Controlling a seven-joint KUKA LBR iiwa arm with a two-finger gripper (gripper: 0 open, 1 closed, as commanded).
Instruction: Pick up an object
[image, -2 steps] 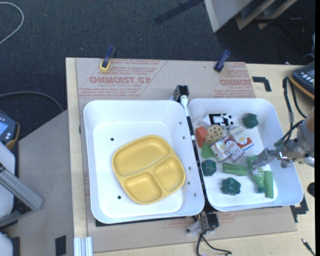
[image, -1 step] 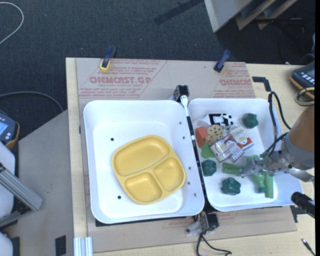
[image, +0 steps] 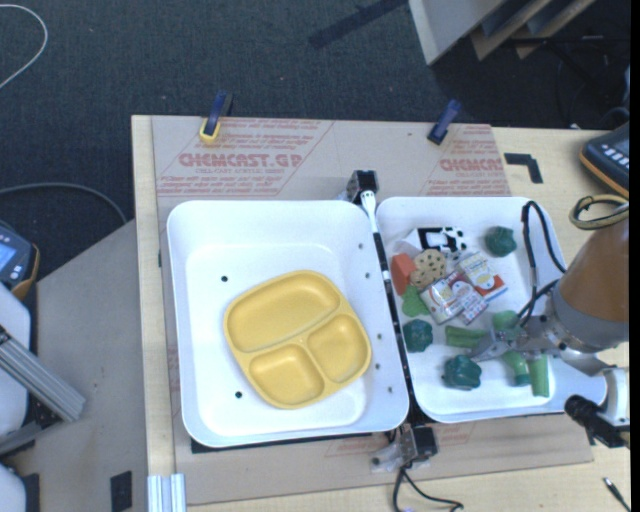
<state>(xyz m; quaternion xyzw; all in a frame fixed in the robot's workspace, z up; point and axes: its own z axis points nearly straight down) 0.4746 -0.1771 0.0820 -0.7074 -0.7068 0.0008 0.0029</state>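
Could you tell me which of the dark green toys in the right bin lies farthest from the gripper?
The dark green toy by the bin's far wall, alone beyond the snack packet; the others cluster near the gripper.

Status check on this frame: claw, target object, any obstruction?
Claw low in right bin, among green pieces. No object seen held. Yellow tray in left bin.
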